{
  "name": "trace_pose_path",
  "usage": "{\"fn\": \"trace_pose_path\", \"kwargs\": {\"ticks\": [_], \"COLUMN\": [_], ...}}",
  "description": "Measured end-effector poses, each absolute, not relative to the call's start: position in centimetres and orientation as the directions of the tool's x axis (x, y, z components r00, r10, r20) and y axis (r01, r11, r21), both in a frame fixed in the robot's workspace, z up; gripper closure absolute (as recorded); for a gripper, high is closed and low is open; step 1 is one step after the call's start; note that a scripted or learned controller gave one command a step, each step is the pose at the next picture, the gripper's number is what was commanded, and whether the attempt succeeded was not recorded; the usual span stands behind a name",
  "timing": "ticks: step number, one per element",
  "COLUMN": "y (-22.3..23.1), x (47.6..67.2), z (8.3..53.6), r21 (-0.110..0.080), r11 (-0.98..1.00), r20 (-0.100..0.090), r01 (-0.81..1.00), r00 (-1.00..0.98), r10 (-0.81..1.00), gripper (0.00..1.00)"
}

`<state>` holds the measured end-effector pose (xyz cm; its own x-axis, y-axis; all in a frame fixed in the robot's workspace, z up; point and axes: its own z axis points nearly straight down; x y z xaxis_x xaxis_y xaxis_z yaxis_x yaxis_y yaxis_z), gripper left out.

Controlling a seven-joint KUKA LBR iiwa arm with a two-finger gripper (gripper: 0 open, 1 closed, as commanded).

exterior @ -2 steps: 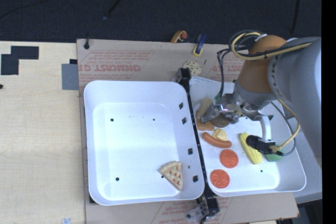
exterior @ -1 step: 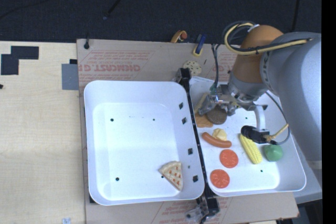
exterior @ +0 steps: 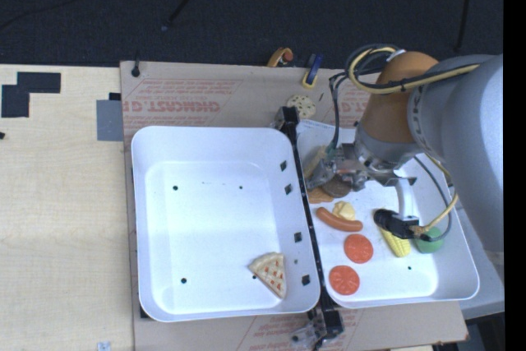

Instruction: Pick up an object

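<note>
Tool (exterior: 331,170): low in right bin (exterior: 460,279), over brown item (exterior: 322,195) near divider; grip state cannot tell. Left bin (exterior: 164,292): pizza slice (exterior: 270,273). Right bin: hot dog (exterior: 339,219), two red discs (exterior: 357,248).

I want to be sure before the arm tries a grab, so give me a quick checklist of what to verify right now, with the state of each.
1. Gripper is over the right bin: ok, it sits near that bin's upper left corner.
2. Finger opening: cannot tell, the wrist and cables hide it.
3. Something held already: cannot tell, nothing is seen between the fingers.
4. Targets within the right bin: ok, hot dog, two red discs, corn and a brown piece lie there.
5. Room around the nearest target: not ok, the brown piece lies close to the divider and the gripper.
6. Left bin target: ok, pizza slice lies apart near the lower right corner.
</note>
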<state>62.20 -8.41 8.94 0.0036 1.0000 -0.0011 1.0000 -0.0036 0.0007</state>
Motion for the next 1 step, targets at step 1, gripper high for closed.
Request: {"fn": "trace_pose_path", "kwargs": {"ticks": [1], "y": [-8.66], "x": [58.26], "z": [8.95], "r21": [0.001], "r11": [-0.001], "r20": [0.000], "r01": [1.000], "r00": [0.001], "r10": [1.000], "gripper": [0.00]}}
